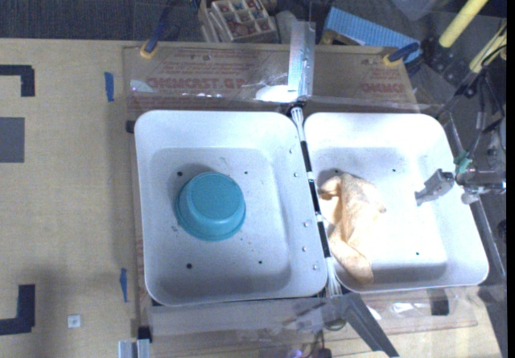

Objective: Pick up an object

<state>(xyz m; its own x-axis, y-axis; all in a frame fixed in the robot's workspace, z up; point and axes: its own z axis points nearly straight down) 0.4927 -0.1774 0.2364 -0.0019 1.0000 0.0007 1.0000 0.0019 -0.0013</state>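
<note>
Camera view, looking down at a slant on the tabletop w/ two shallow white bins side by side. Left bin holds a teal bowl, upside down, sitting a bit left of the bin's centre. Right bin holds a crumpled tan cloth, lying along the bin's left side, close to the divider btw the bins, running from mid-bin down toward the near rim.

Arm comes in from the right edge; little of it is in frame, approx. at mid-height of the right bin. End effector sits over the right part of the right bin, pointing left toward the cloth but well apart from it, w/ bare white bin floor btw them. Can't tell from this angle if it's open or closed: it's small, grey and partly blurred. Nothing visible in its grip. Whether it touches the bin floor or hangs above it is unclear too.

Beyond the bins: clear plastic sheet w/ red lettering, clutter on the dark floor, a blue pad.
</note>
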